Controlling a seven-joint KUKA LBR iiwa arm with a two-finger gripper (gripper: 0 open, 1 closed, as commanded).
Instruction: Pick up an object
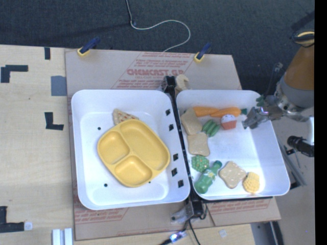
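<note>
Gripper hangs at the right bin's far-right rim w/ nothing between its fingers; open or closed, can't tell. Toy food sits loose in that bin for picking: nearest are the red-white piece and carrot. The yellow 3-compartment tray fills the left bin.

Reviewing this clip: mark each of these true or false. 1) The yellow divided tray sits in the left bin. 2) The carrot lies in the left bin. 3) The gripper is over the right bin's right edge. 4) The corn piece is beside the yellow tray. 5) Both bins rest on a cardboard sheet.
1) True: the yellow divided tray sits in the left bin.
2) False: the carrot lies in the right bin, near its top edge.
3) True: the gripper is there.
4) False: the corn piece is in the right bin's lower right corner.
5) True: the cardboard sheet lies under both.
</note>
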